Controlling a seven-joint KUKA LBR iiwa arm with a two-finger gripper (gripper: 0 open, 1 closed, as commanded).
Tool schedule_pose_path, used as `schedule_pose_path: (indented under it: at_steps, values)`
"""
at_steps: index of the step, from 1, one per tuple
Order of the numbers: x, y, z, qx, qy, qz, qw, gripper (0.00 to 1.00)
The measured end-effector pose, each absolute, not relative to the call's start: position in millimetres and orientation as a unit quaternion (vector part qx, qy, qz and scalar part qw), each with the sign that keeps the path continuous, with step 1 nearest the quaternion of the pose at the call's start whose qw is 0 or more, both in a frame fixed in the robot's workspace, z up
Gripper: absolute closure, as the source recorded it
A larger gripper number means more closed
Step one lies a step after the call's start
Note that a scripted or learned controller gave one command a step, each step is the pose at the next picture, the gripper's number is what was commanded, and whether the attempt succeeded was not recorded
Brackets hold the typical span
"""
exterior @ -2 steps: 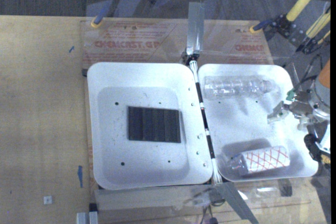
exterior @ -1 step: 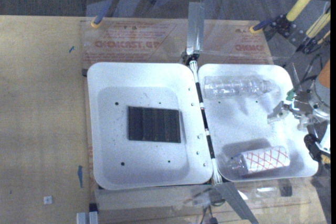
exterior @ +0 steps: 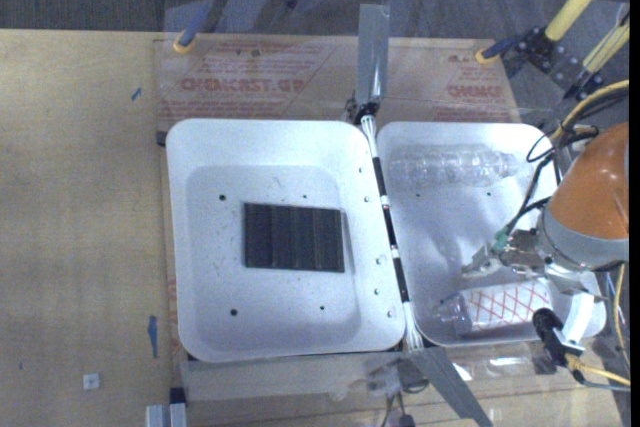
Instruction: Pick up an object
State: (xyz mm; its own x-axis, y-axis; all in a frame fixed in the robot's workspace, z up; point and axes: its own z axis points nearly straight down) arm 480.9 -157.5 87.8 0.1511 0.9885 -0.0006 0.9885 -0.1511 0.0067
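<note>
The tool (exterior: 490,260) is seen low in the right bin (exterior: 440,145); its state cannot be told. A red-checked packet (exterior: 495,307) lies just below it, long axis left-right.

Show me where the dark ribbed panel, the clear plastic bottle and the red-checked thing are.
dark ribbed panel (exterior: 295,237): camera view, its middle, in the left bin.
clear plastic bottle (exterior: 450,165): camera view, its body, right bin's far end.
red-checked thing (exterior: 505,303): camera view, its patterned face, right bin's near end.
</note>
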Motion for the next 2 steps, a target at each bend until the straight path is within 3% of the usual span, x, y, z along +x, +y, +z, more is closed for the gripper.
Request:
schedule_pose_path:
  at_steps: [1,2]
  values:
    - [480.9,-157.5,87.8,0.759,0.651,0.002,0.003,0.0]
    - [534.4,-154.0,112.1,0.777,0.63,0.0,0.0,0.0]
